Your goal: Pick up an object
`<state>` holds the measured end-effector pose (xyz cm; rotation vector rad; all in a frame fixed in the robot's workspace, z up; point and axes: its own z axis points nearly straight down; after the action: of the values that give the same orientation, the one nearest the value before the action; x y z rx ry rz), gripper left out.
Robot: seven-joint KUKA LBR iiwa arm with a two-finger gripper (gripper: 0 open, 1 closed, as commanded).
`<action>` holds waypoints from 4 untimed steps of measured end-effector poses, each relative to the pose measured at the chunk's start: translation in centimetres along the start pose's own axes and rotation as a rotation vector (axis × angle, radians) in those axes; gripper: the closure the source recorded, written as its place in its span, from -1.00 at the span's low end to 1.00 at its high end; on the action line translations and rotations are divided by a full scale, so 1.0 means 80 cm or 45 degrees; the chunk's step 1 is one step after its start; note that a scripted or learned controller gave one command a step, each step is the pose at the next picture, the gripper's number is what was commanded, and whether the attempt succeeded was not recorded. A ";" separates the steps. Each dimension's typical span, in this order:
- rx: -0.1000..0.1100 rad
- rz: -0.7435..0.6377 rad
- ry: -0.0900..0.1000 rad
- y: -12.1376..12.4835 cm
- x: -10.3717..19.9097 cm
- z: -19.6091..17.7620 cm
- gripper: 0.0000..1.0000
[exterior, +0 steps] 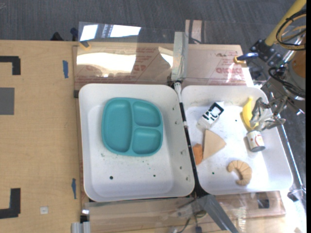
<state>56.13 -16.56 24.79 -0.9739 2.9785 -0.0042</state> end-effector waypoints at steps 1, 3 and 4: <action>0.000 -0.547 -0.001 -0.055 0.009 -0.010 1.00; 0.002 -0.024 0.000 -0.005 0.114 -0.074 1.00; -0.002 -0.505 0.000 -0.041 0.063 -0.058 1.00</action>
<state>53.97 -22.19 29.38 -1.5422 2.7288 -0.0041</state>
